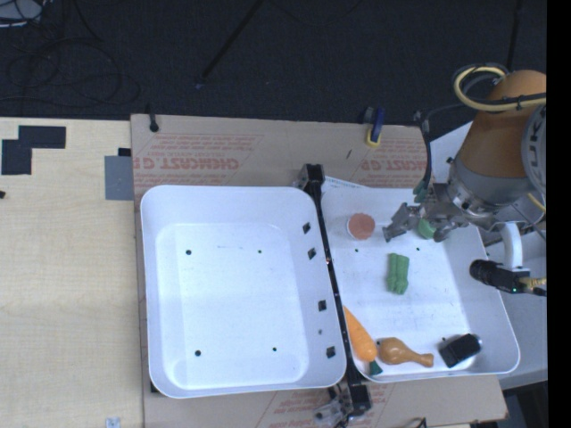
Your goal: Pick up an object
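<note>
My gripper [426, 228] hangs over the far right part of the right bin [500, 328]. A small green thing [427, 230] sits between its grey fingers [398, 225], and they are shut on it. In the bin below lie a pink round disc [361, 226] to the gripper's left, a green block [397, 273] in the middle, an orange carrot [359, 332] against the left wall, a tan gourd-shaped piece [406, 355] and a black block [459, 349] near the front edge.
The left bin [232, 373] stands beside the right one, with a black divider strip [323, 266] between them. Both rest on a cardboard sheet [232, 154] on the wooden bench. A blue and yellow clip [374, 127] sits on the cardboard's far edge.
</note>
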